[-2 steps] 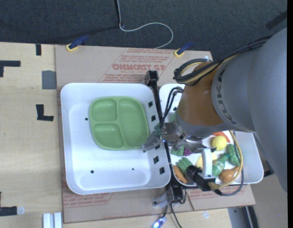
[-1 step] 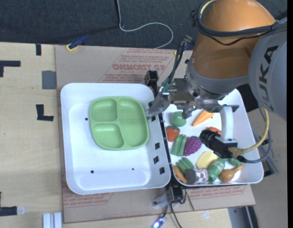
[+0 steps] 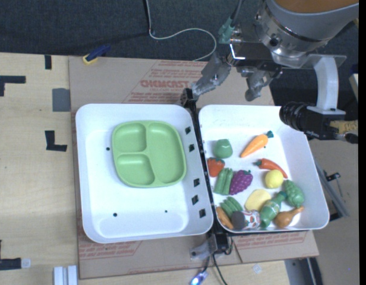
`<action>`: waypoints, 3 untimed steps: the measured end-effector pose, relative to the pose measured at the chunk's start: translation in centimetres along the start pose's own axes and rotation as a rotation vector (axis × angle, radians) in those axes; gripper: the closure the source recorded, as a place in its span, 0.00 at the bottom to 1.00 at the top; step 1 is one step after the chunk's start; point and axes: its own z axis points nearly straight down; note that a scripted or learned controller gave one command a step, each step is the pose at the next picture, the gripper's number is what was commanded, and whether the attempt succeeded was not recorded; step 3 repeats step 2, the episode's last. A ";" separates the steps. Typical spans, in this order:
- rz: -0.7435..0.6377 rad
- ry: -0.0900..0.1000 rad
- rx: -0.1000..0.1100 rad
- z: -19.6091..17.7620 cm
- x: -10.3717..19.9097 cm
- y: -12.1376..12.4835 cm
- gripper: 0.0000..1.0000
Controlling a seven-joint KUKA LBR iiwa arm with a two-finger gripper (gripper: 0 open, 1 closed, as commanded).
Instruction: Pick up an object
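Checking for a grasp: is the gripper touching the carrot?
Apart. The camera view shows the gripper above the bin's far rim, white floor between it and the carrot.

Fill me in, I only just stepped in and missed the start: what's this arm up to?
The arm's gripper hangs open above the far edge of the two bins, with nothing between its fingers. It is meant to pick up an object, but no pick is under way yet. The right bin holds a heap of toy food, including a carrot and purple grapes. The left bin holds a green divided plate.
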 end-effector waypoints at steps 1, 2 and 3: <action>0.001 -0.007 0.018 -0.1 0.0 0.0 1.00; 0.006 -0.009 0.029 10.0 -0.8 -0.3 1.00; 0.006 -0.009 0.029 10.0 -0.8 -0.3 1.00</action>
